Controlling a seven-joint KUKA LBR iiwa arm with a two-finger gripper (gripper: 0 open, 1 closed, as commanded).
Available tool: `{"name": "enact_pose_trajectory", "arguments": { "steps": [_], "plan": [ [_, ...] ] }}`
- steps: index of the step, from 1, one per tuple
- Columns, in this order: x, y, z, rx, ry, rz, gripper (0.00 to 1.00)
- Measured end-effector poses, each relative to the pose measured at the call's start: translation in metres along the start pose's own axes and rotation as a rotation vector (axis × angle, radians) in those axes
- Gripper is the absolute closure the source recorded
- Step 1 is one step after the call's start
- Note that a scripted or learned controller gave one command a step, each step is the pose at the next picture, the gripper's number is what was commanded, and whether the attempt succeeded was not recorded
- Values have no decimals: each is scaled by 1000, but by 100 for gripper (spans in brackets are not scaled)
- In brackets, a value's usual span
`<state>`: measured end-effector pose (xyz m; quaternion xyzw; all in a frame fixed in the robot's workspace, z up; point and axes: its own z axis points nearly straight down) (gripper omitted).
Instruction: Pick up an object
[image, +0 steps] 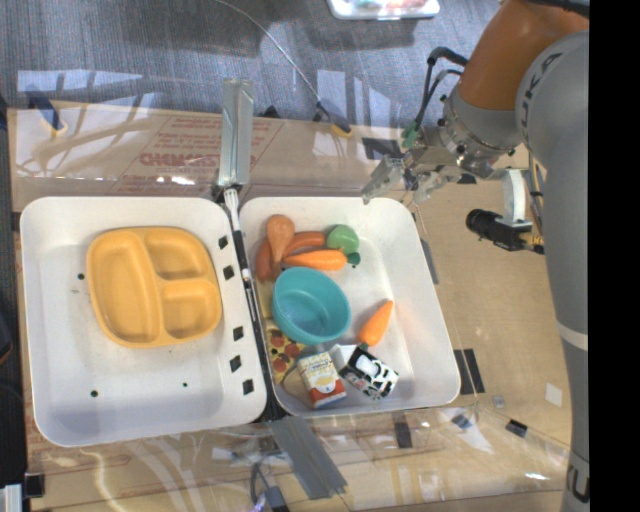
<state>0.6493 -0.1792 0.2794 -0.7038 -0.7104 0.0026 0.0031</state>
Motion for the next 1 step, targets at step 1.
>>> {"name": "enact_pose_trajectory", "arguments": {
  "steps": [1],
  "plan": [
    [-7, -48, 116, 6, 2, -67, 0]
  ]
}}
